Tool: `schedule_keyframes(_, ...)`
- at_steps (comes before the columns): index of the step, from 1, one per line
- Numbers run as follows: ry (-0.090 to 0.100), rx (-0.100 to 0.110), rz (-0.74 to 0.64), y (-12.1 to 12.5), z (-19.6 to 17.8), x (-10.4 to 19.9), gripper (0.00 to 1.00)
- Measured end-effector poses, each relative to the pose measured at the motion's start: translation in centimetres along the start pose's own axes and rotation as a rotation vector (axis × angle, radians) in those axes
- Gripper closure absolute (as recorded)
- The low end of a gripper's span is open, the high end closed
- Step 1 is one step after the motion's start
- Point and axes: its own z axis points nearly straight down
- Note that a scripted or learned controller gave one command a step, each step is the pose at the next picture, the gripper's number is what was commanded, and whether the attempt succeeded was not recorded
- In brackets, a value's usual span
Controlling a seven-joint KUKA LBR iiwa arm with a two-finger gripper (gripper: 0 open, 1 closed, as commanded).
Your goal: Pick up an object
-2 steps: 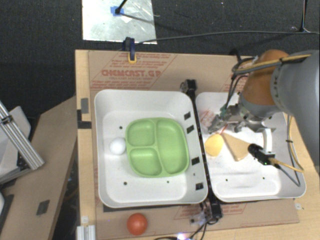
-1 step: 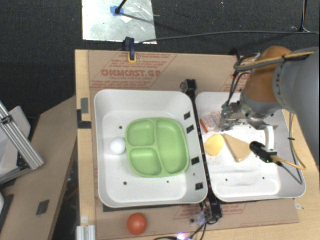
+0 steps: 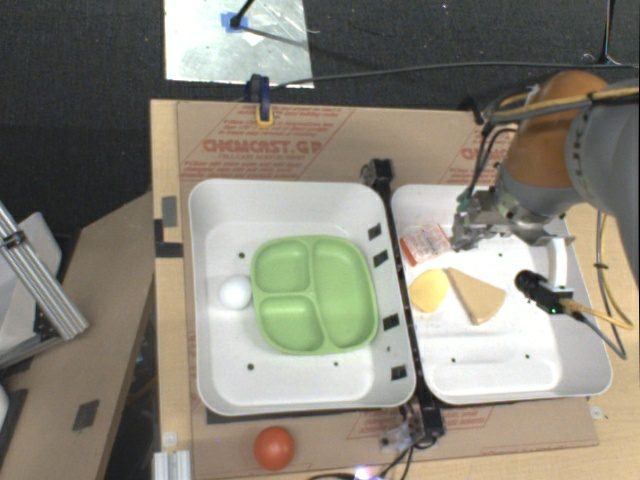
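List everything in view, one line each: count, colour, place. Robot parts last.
bins: two, white, side by side on the bench
tray: one, green, divided, in the left bin
ball: one, white, left bin, beside the tray
packet: one, red and white, right bin, far left corner
disc: one, yellow, right bin
wedge: one, tan, right bin, by the disc
orange ball: one, bench edge, in front of the left bin
arm: one, grey and orange, over the right bin
gripper: one, by the packet
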Motion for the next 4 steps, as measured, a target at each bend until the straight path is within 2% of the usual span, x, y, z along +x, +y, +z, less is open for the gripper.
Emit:
schedule_keyframes(2, 0.0, -0.001, -0.004, -0.1, -9.1, -0.5, 1.0)
schedule_keyframes(4, 0.004, 0.004, -0.01, -1.3, -9.4, 11.2, 1.0)
